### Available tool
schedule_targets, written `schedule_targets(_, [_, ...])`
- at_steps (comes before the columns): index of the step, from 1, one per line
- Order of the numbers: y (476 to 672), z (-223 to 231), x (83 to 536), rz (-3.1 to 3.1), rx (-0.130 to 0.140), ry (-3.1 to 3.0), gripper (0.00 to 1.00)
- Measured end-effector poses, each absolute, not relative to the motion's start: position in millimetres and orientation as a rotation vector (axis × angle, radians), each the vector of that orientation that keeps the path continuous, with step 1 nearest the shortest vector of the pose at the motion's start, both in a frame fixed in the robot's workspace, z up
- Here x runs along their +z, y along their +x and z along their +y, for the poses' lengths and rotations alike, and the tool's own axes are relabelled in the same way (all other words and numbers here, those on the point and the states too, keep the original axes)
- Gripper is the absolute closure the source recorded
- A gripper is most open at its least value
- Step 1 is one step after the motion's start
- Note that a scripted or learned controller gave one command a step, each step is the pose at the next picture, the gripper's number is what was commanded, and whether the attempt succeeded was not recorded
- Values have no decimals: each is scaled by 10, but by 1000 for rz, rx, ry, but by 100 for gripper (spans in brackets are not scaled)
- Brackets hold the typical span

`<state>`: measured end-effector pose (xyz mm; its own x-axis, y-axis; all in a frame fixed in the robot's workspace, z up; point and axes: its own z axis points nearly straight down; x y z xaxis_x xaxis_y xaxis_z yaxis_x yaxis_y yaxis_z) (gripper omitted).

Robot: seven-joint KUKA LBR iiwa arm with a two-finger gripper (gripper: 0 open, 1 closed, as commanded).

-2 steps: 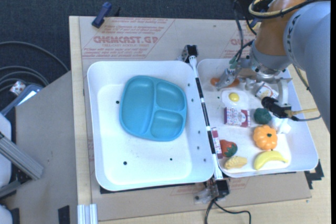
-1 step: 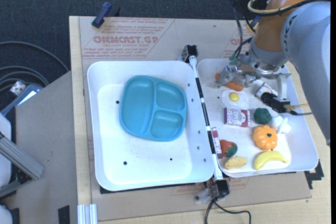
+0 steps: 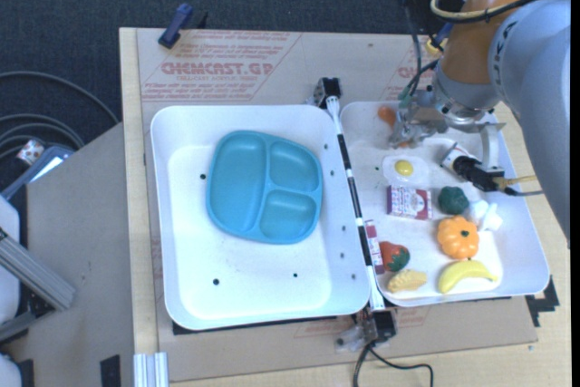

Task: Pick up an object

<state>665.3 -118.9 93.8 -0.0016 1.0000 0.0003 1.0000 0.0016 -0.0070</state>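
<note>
My gripper (image 3: 404, 135) reaches down into the far left part of the right bin (image 3: 535, 260). An orange toy piece (image 3: 387, 114) lies just left of it, and a fried egg (image 3: 404, 167) lies just in front. Nearer the front lie a small milk carton (image 3: 407, 201), a green broccoli (image 3: 453, 199), an orange pumpkin (image 3: 458, 237), a yellow banana (image 3: 467, 275), a corn cob (image 3: 407, 281) and a red and green vegetable (image 3: 393, 256). I see nothing held by the gripper.
The left bin (image 3: 181, 285) holds a blue divided plate (image 3: 265, 187). A black-edged divider (image 3: 349, 186) runs between the two bins. A small white piece (image 3: 489, 215) lies right of the pumpkin. A blue clip (image 3: 175, 25) rests on the cardboard behind the bins.
</note>
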Motion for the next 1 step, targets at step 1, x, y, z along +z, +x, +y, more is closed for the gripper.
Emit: schedule_targets(1, [6064, -902, 1849, -2220, 1, -2219, 100])
